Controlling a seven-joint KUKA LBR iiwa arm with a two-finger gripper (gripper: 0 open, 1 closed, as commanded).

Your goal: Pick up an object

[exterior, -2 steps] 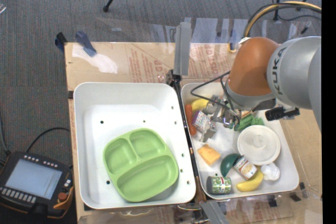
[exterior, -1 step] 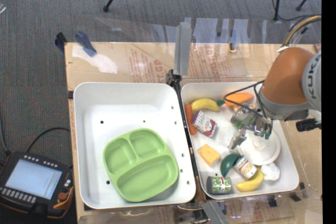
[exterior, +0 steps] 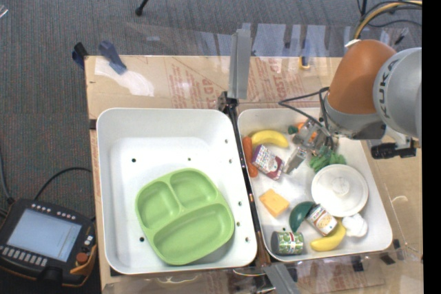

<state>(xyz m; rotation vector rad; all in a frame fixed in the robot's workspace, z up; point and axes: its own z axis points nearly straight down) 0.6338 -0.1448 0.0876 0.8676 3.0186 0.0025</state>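
My gripper point(exterior: 301, 153) hangs low over the middle of the right bin point(exterior: 383, 217), below the orange wrist band. Right beside it on the left lies a dark red snack packet point(exterior: 267, 162). A green broccoli piece point(exterior: 324, 160) lies just to its right. A yellow banana point(exterior: 270, 139) lies a little further back and left. Nothing shows in the gripper's grasp.
The right bin also holds a carrot point(exterior: 247, 153), a cheese block point(exterior: 275, 202), a white bowl point(exterior: 339, 191), a small can point(exterior: 321, 219), a green can point(exterior: 288, 242) and a second banana point(exterior: 329, 237). A green divided plate point(exterior: 182, 217) lies in the left bin point(exterior: 117, 148).
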